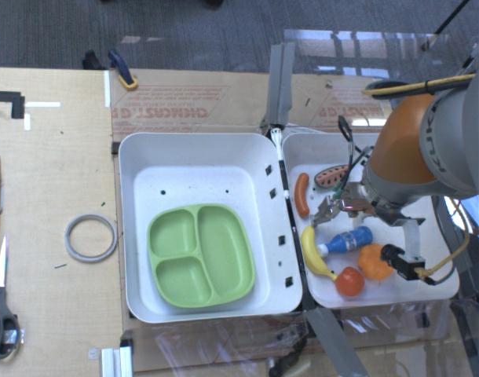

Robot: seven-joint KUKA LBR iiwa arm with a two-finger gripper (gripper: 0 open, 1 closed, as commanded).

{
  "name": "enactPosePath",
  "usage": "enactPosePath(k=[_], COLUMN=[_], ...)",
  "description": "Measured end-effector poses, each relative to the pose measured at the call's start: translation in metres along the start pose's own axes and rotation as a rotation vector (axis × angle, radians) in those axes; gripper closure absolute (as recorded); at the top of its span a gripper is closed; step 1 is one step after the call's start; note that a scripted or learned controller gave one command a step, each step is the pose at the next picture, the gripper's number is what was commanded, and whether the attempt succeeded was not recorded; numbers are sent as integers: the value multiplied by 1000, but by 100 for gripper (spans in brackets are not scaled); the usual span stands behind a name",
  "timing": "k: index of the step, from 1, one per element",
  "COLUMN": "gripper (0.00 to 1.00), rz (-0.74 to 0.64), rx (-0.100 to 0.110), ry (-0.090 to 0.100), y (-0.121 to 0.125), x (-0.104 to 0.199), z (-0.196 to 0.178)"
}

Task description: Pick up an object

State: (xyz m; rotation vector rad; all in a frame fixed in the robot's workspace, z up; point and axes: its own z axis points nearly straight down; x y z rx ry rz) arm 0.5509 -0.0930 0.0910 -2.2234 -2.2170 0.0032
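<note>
The right bin (396, 293) holds several toy foods. A red sausage (302, 193) lies at its left wall, and a watermelon slice (331, 177) sits behind it. Toward the front are a yellow banana (314, 251), a blue bottle (348, 241), an orange (374, 262) and a red tomato (349, 281). My gripper (332, 209) hangs low over the middle of this bin, just above the blue bottle and to the right of the sausage. Nothing can be seen held in it. The arm covers the bin's back right part.
The left bin (137, 163) holds a green divided plate (200, 254). On the wooden bench to the left lie a grey tape ring (91, 236) and scissors (2, 324). A blue-handled clamp (123, 71) sits at the bench's far edge.
</note>
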Motion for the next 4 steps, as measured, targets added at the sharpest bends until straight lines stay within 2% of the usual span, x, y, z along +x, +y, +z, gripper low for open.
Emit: enactPosePath(k=[1,2,3,4], gripper=[0,0,100,100], rz=[-4,-5,-8,-4], rx=[-2,-3,-2,-1], ry=[-1,-1,-3,-1], y=[55,100,100,48], x=[-5,-1,-2,87], z=[-1,-1,-11,-101])
